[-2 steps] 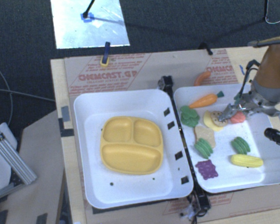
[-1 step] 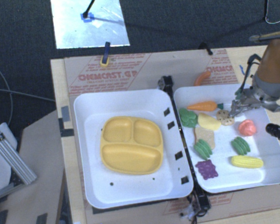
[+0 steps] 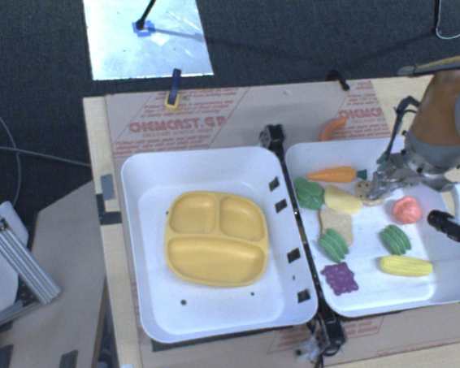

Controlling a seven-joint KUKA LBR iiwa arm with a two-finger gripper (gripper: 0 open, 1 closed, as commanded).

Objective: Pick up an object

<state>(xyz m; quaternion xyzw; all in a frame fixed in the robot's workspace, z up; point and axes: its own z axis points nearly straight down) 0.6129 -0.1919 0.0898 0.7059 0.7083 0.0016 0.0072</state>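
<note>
The right bin (image 3: 453,282) holds several toy foods. Among them are an orange carrot (image 3: 333,175), a green leafy piece (image 3: 309,193), a pale yellow piece (image 3: 342,201), a beige slice (image 3: 337,225), a green pickle (image 3: 333,245), purple grapes (image 3: 339,277), a yellow corn cob (image 3: 405,265), a green ribbed piece (image 3: 395,239) and a pink piece (image 3: 407,209). My gripper (image 3: 375,189) is low in the bin's upper middle. It is just right of the pale yellow piece and left of the pink piece. Its tip is small and cluttered in the camera view.
The left bin (image 3: 157,309) holds a yellow sectioned plate (image 3: 215,238). An orange toy (image 3: 332,127) lies on the cardboard behind the right bin. A black divider (image 3: 292,213) runs between the bins. The arm's grey body (image 3: 442,140) hangs over the right bin's far right corner.
</note>
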